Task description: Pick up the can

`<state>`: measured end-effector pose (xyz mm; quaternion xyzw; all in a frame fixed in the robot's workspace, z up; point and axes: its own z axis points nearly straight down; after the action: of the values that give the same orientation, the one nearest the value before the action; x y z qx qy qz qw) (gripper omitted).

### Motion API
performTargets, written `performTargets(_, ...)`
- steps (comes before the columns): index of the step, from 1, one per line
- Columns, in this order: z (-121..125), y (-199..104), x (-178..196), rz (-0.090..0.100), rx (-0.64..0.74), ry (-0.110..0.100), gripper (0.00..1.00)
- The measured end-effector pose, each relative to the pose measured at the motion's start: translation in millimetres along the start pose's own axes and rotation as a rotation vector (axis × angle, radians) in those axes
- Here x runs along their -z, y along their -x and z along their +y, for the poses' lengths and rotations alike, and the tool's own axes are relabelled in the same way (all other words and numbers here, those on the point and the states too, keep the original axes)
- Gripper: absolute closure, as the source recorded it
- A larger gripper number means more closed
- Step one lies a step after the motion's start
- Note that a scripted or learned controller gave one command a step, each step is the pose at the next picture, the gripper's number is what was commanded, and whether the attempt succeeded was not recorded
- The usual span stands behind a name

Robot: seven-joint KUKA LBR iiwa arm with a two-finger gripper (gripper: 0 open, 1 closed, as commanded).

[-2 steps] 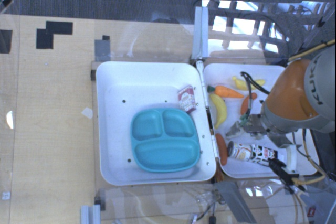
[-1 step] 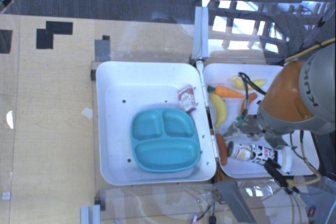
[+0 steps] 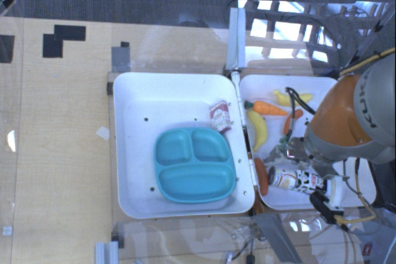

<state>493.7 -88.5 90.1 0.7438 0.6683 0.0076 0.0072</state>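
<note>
Mostly hidden under its own wrist, the pincer [image 3: 289, 151] shows as a dark, hard-edged cluster of metal low over the right bin [image 3: 272, 80]. Whether it is open or closed cannot be made out, and nothing can be seen held in it. Behind it the arm [image 3: 346, 117] swells into a smooth, rounded orange band and a matte grey shell, cut off at the right edge.

Just below the pincer lies a white cylindrical bottle [image 3: 296, 180] on its side, with dark printed markings and an orange-brown end. Its right end runs under the arm's black fittings. A stubby, glossy red piece [image 3: 262, 175] lies beside the bottle, against the bin's left wall. Above these are a curved yellow banana [image 3: 258, 128], a tapered orange carrot [image 3: 270, 108] and a small yellow item [image 3: 291, 97] crossed by a looping black cable [image 3: 301, 102]. The far side of this bin is covered by the arm.

Well apart from the pincer, the can [image 3: 219, 115] sits in the left bin [image 3: 136, 96], near that bin's right wall and touching nothing. It is small, red with a pale label, and looks tilted or slightly crumpled; its print is too small to read. Just below it rests a smooth turquoise plastic plate [image 3: 195, 165] with rounded corners and three compartments. Both bins are shallow, white and rounded at the corners.
</note>
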Motion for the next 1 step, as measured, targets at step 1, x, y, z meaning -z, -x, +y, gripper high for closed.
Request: performTargets(1,-1.0,-1.5,0.0,-0.001,-0.034,-0.001,0.0)
